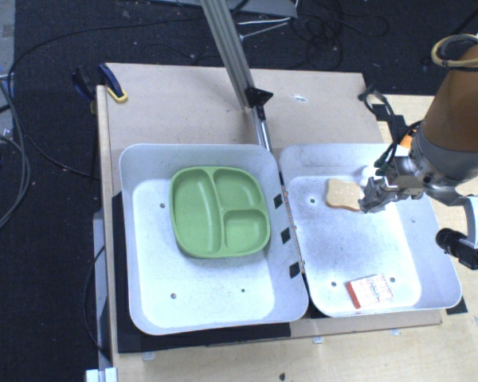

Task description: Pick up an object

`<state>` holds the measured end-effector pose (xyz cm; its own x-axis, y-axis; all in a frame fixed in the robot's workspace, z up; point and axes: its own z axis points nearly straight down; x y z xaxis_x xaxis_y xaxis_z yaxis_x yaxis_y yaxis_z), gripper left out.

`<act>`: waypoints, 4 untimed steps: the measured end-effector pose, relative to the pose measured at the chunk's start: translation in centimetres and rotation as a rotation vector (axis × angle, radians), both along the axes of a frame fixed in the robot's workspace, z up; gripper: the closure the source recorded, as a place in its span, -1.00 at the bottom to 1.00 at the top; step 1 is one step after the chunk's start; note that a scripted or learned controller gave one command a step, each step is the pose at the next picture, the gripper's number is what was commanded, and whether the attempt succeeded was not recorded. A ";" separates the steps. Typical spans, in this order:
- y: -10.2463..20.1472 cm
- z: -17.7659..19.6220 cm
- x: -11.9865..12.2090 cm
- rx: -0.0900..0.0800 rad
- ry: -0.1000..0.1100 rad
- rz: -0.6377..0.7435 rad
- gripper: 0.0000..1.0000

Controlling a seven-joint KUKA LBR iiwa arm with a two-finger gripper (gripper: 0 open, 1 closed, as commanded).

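A tan, bread-like piece point(342, 194) lies in the right bin point(430, 273), toward its upper left. My gripper point(372, 196) hangs just to the right of it, at or touching its right edge, low over the bin floor. A small red and white packet point(370, 290) lies near the front of the same bin. In the left bin point(151, 293) sits a green divided plate point(221, 211) with three compartments.
A slanted metal pole point(231, 42) comes down from the top to the divider between the bins. The arm's orange and grey body point(456, 134) fills the right side above the right bin. Wooden bench surface surrounds the bins.
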<state>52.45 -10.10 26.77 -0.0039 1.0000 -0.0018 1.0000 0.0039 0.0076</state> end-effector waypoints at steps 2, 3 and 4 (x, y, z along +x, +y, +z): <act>9.7 -1.5 3.3 0.003 0.006 0.004 1.00; 14.7 -3.1 4.7 0.003 0.007 0.004 1.00; 19.9 -2.6 7.7 0.003 0.004 0.004 1.00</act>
